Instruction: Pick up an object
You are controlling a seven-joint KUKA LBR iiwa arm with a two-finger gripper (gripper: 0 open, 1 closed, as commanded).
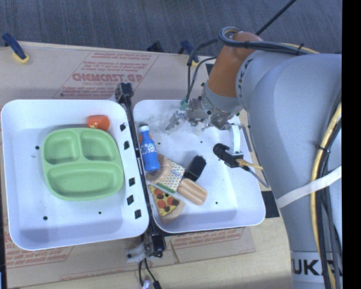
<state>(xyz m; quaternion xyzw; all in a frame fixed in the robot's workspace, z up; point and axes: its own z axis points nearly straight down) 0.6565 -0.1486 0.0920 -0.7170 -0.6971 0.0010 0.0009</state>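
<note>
Claw (182,117) sits at the right bin's (248,205) twelve o'clock edge; whether it is wide or narrow I cannot tell. Left bin (12,179) carries a green tray (82,162), with an orange toy (98,123) at its one o'clock. Along the right bin's nine o'clock wall stands a blue bottle (147,149); a pizza slice (165,203), bun (191,191) and black block (195,167) lie toward six.

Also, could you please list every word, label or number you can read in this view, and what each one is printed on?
"CHEMCAST GP": red print on the cardboard sheet under the bins; smaller red lines around it are too blurred to read.
"UK": partial white lettering on the arm base, cut off at the edge.
Blue bottle label: too small to read.
</note>
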